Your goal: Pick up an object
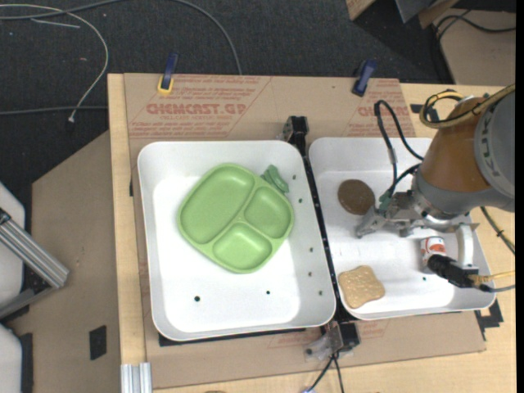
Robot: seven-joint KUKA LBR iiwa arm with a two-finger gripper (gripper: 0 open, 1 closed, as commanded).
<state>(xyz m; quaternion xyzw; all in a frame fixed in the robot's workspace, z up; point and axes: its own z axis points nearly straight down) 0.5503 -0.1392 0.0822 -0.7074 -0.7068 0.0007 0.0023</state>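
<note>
Hovering end effector near brown disc, possibly touching, tan cracker apart

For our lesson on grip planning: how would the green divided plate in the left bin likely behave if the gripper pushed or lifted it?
The green divided plate looks like rigid moulded plastic, so probably stiff and light. It lies flat and wide, so it should slide across the left bin, not roll. Its smooth rim may slip from a narrow pinch.
</note>
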